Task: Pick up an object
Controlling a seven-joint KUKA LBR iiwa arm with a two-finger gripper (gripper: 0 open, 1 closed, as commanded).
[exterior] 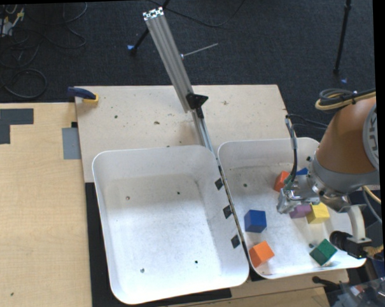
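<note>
My gripper [289, 201] hangs low in the right bin [243, 155], at the end of the grey and orange arm that reaches in from the right. It sits right over a purple block [302, 210], which is partly hidden beneath it. A yellow block [319, 213] lies just right of the purple one. An orange block [281, 181] and a small blue piece [301, 173] lie just behind the gripper. A blue cube [254, 220] rests to the gripper's left. Nearer the front lie an orange cube [261, 253] and a green cube [323, 253].
The left bin [110, 166] adjoins the right one along a divider with black clips [227, 210]. A slanted metal pole [173, 61] rises from behind the bins. A blue and yellow clamp [83, 94] lies at the bench's far left corner.
</note>
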